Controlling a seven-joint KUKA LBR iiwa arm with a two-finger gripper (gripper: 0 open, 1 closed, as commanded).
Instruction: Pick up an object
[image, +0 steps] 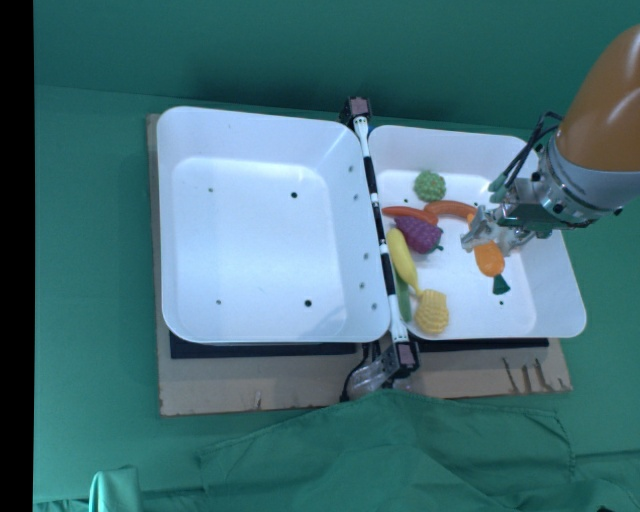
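Two white bins sit side by side on a brown cardboard sheet (250, 395), which lies on a green cloth (90, 250). The left bin (265, 135) shows a few small dark holes in its floor. The right bin (560, 315) touches it along a black-and-white bar (372, 200) running down the seam between them. A dark mat (260, 350) peeks out under the bins' near edges. Rumpled green fabric (400, 455) lies bunched at the front.
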